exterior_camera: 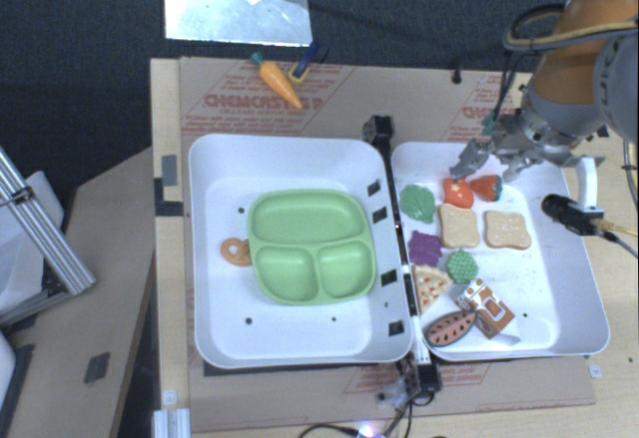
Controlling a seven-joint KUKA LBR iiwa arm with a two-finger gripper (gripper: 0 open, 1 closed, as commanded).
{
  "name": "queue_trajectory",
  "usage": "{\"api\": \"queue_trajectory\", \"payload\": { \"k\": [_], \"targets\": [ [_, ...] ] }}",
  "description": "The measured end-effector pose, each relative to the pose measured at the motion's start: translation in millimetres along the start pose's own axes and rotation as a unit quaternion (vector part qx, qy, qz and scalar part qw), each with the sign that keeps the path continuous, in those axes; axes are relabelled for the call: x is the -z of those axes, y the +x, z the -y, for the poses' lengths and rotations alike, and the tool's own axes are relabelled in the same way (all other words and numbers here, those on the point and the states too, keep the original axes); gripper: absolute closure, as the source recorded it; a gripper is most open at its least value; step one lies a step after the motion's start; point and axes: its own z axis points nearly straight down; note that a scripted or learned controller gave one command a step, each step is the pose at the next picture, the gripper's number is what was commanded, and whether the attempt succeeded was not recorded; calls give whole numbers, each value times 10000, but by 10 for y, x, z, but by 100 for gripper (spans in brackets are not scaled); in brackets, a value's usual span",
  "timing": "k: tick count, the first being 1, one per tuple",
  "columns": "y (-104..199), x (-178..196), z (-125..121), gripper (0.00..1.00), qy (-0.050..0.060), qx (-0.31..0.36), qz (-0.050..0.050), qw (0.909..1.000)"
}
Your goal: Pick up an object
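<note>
Right bin, far end: red tomato piece [458,193] and red pepper piece [486,188] lie side by side on the floor of the right bin [569,296]; these look the likeliest targets, a judgement only
Hand: the hand [491,163] hangs just above those two red pieces, prongs spread and pointing down; nothing sits between them
Crowding risk: the two red pieces nearly touch; a closing prong may land on both, or nudge one aside, and come up with nothing
Neighbours: toast slices [459,224] and [506,229] lie just beside, green lettuce [417,202] to the other side; a low, skewed descent could shove them
Flatness risk: the pieces look low and smooth; prongs may skid over them rather than grip
Wall risk: the bin's far rim is near; a drift that way could strike it
Further out: green tray [310,246] in the left bin [215,326], carrot [280,83] on the counter [399,87]; well apart, no concern
</note>
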Motion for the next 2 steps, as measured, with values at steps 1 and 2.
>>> {"api": "queue_trajectory", "payload": {
  "k": [1,2],
  "targets": [
    [1,81,-29,0,-65,9,8,10000],
    [70,-512,-77,0,-49,28,4,10000]
  ]
}}
